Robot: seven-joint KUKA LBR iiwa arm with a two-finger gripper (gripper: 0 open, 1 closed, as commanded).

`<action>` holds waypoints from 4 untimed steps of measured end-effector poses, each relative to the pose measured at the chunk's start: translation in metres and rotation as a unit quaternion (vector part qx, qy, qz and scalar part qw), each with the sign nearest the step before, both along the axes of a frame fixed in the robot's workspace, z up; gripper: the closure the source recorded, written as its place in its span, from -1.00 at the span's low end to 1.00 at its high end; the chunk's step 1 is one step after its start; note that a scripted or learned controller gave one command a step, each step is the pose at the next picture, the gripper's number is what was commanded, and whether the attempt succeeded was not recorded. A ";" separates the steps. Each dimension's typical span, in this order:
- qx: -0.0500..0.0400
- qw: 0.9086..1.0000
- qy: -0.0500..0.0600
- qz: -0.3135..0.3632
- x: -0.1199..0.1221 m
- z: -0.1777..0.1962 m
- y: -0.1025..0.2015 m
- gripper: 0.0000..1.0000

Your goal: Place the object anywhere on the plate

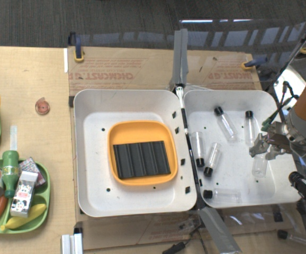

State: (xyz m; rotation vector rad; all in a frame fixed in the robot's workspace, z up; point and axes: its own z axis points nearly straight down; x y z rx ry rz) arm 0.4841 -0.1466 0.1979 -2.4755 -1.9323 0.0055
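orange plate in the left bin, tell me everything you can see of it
The orange plate is a rounded-square dish, plastic by its look, with a raised rim. It lies flat near the middle of the left bin. A dark grey ribbed slab lies on its lower part, one corner over the rim.

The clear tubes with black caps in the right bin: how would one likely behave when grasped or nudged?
Each clear tube lies on its side and looks round, so a nudge would probably roll it. Its clear, smooth-looking wall may slip between the fingers of the gripper. It looks thin and empty, so likely light.

Fixed overhead camera, slanted down, both bins [84, 157]
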 end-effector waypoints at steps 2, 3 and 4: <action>0.000 0.986 0.000 0.166 0.087 0.012 -0.050 1.00; 0.000 0.978 -0.001 0.207 0.154 0.028 -0.066 1.00; -0.001 0.961 -0.002 0.275 0.176 0.040 -0.073 1.00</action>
